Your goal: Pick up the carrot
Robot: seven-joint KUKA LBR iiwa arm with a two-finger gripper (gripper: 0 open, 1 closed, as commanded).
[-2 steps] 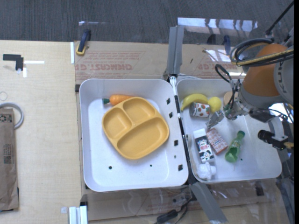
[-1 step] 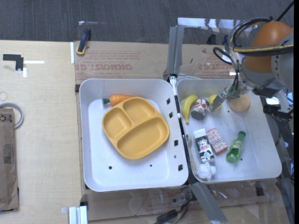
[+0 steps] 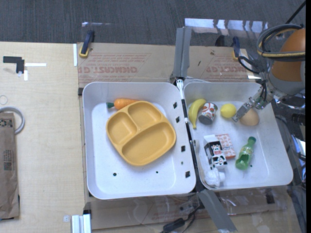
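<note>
1. We see the carrot [image 3: 124, 102] in the left bin [image 3: 92, 144], touching the far rim of the yellow plate [image 3: 141, 132], its green end pointing away from the divider between the bins.
2. We find the gripper [image 3: 248, 109] over in the right bin [image 3: 282, 144], well apart from the plate, hanging from the grey arm [image 3: 284, 67] with its orange band.
3. Its fingers stand apart (nothing is caught between them), just beside the tan egg-shaped thing [image 3: 250, 118].
4. Between the plate and the gripper, we spot a banana [image 3: 195, 111], a small tin [image 3: 208, 113] and a lemon [image 3: 228, 111] in a row.
5. Nearer to us than those, on the plate's right, lie a small carton [image 3: 216, 152], a green bottle [image 3: 246, 153] and a snack packet [image 3: 226, 144].
</note>
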